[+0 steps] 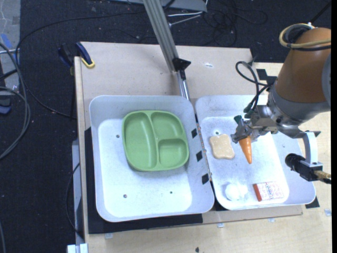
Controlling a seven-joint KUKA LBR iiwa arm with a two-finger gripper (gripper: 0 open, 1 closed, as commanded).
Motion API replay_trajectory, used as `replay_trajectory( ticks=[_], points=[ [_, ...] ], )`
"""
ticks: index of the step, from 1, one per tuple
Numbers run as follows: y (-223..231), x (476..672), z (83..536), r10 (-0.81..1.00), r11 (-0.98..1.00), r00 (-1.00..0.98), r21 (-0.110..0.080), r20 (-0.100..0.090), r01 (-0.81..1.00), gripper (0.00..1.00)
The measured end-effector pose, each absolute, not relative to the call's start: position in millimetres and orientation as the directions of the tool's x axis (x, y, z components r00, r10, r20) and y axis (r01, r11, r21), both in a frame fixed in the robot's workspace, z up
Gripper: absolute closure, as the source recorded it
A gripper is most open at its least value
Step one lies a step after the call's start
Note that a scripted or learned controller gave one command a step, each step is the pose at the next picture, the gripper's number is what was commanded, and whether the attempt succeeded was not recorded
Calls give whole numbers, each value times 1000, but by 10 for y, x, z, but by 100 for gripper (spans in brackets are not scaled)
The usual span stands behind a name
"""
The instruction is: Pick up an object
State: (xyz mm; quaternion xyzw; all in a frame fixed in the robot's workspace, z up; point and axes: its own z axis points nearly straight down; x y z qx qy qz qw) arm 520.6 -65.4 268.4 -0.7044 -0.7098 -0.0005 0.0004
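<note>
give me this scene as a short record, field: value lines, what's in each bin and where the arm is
left bin: green divided plate, three compartments
right bin: toast slice, orange carrot, white round object, small red and white packet
arm: reaches in from the right, over the right bin
end effector: at the carrot's wide top end
carrot pose: narrow tip pointing toward the bin's near edge
toast and carrot: side by side, narrow gap

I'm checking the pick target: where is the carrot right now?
The carrot is in the right bin, just right of the slice of bread, its top end at the gripper and its tip pointing down the camera view.
</note>
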Motion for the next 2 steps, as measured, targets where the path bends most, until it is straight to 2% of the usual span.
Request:
replay_trajectory(
  ticks=[2],
  points=[
    [505,5247,2392,1000,8,-8,-2,1,1000,100]
  ],
)
